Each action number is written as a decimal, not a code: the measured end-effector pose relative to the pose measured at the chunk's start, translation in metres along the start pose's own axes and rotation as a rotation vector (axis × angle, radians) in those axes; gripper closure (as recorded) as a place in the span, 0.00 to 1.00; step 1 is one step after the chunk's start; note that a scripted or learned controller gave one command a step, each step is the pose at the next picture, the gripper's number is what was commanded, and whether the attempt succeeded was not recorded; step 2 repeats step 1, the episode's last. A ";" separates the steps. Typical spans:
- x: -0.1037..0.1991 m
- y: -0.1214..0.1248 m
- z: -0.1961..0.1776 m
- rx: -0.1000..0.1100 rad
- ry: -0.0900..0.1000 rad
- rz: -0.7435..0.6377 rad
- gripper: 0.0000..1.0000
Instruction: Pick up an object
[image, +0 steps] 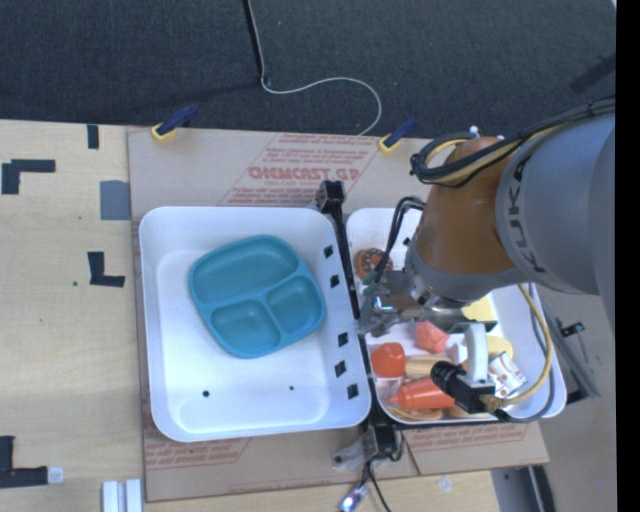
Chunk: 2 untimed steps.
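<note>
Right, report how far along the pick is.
Done: the arm has reached over the right bin and its gripper is low among the toy food. In hand: nothing visibly held. Left: grasping and lifting an object. The blue plate lies in the left bin.

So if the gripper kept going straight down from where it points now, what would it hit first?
Probably the red-orange toy in the right bin. The gripper hangs just above the bin's left side, amid the pile of small items, though depth is hard to judge from this slanted view.

Grey arm (565, 205), orange wrist band (460, 215), black and yellow cables.
</note>
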<state>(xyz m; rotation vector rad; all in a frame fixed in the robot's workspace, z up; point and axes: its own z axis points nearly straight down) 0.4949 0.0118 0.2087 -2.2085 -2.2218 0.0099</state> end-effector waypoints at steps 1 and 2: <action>0.057 -0.001 -0.182 -0.023 0.001 0.000 1.00; 0.057 -0.001 -0.182 -0.023 0.001 0.000 1.00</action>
